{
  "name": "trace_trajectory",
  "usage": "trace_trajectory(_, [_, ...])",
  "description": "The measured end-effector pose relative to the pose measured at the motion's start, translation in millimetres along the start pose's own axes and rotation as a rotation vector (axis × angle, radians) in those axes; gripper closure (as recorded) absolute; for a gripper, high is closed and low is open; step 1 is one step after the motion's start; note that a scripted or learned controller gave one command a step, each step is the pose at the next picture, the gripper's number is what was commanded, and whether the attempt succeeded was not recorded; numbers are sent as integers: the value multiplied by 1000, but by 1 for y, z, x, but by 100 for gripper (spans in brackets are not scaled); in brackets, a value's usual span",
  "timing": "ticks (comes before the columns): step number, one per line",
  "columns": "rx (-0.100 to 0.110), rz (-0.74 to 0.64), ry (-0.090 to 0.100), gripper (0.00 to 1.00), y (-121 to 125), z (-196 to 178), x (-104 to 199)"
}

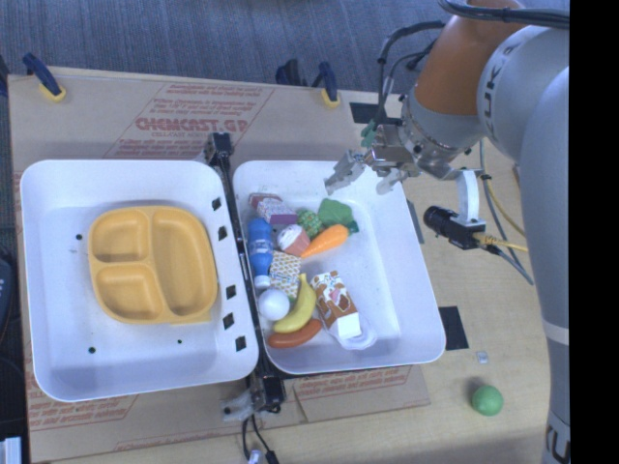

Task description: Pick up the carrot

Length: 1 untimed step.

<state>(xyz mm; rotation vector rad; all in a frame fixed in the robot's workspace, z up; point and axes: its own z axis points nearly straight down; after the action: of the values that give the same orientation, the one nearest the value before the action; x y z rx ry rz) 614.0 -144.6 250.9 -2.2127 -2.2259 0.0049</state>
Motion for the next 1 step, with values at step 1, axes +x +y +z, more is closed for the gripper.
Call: trace_trajectory(1, [1,-153,1,0,-4,104,7])
